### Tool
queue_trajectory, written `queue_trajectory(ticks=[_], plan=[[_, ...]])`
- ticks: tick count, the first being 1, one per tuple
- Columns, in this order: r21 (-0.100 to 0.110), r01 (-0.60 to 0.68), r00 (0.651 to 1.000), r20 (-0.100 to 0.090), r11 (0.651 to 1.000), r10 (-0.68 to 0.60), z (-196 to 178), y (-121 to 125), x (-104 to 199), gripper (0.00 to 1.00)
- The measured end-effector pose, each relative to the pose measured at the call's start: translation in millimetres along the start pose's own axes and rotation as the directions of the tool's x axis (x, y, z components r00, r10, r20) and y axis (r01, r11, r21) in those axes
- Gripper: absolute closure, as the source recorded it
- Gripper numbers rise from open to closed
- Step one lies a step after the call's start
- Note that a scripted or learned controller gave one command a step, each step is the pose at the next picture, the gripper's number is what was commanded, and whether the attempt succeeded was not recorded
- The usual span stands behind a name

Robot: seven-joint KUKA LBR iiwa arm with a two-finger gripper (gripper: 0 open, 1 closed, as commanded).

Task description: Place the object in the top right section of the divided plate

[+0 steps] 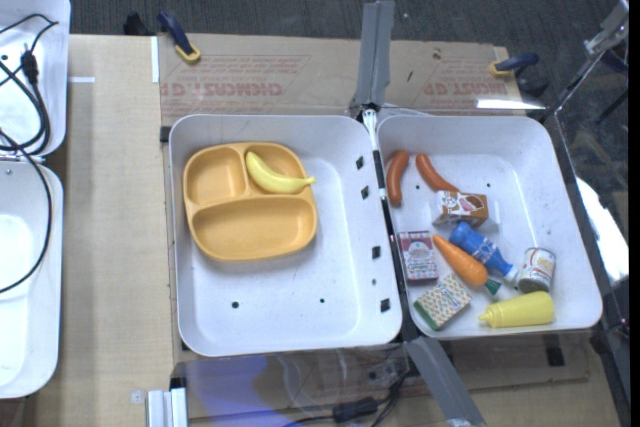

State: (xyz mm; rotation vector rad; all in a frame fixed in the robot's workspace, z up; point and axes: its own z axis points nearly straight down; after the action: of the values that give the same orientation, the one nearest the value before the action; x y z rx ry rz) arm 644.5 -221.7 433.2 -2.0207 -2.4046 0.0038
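A yellow divided plate (213, 233) lies in the left bin (280, 310), toward its upper left. A yellow banana (274, 173) rests in the plate's top right section, its tip reaching over the rim toward the right. The plate's other two sections hold nothing.
The right bin (560, 195) holds two sausages (398, 177), a small brown carton (462, 208), a red box (417, 255), a blue bottle (482, 249), a carrot (462, 260), a can (536, 269), a yellow mustard bottle (518, 311) and a patterned box (443, 301). Clamps sit on the cardboard behind the bins.
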Motion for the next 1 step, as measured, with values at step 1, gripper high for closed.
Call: queue_trajectory(ticks=[1], plan=[[-0.001,-0.052,0.999,0.001,0.999,0.052,-7.3,12.2,-1.7,0.0]])
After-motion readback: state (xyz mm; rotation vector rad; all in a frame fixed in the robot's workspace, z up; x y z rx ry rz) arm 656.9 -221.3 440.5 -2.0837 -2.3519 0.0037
